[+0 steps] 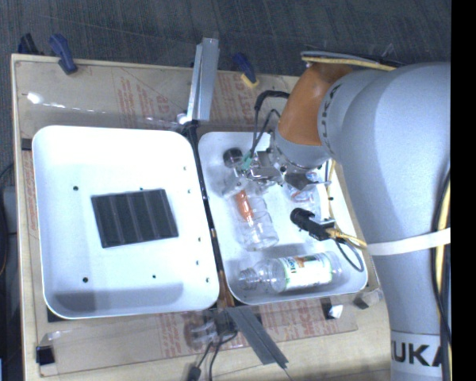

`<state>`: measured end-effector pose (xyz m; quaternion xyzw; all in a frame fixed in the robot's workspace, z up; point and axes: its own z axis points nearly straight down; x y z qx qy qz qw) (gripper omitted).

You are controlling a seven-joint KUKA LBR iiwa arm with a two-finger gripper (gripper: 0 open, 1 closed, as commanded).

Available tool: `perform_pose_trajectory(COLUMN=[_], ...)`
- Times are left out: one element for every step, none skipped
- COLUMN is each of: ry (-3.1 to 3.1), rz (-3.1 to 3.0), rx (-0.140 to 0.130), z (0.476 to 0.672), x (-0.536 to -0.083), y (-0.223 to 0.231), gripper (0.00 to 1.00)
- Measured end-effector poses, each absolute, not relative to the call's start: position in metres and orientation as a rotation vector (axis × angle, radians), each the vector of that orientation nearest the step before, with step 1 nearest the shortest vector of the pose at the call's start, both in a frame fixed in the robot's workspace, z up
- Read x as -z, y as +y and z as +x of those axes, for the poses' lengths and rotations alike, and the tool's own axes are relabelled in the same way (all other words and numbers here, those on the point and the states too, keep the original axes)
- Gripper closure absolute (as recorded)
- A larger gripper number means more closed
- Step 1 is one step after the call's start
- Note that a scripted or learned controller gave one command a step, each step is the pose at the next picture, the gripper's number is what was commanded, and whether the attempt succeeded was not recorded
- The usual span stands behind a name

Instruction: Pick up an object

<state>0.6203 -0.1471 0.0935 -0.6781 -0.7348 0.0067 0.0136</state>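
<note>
1. Bottles are the likeliest things to pick. A clear bottle [256,222] with an orange part at its end lies just in front of the gripper [258,167], on the camera's side of it. It is close to the gripper, but whether they touch cannot be told.
2. A labelled bottle [297,271] lies on its side farther out from the gripper the same way, past the clear bottle and along the near wall of the right bin [218,205].
3. The gripper is low over the far part of that bin, with the arm [381,149] behind it. Whether it is open or closed cannot be told, and nothing is seen held in it.
4. A small dark round thing [232,156] sits just beside the gripper, on the side away from the arm.
5. Well beyond that, the left bin [63,213] holds a dark ribbed panel [135,217], lying flat.
</note>
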Motion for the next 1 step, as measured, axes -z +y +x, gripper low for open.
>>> perform_pose_trajectory(ry=[-2.242], rz=[-2.197], rx=[-0.002], z=[0.6567], x=[-0.1958], y=[-0.0646], gripper=[1.00])
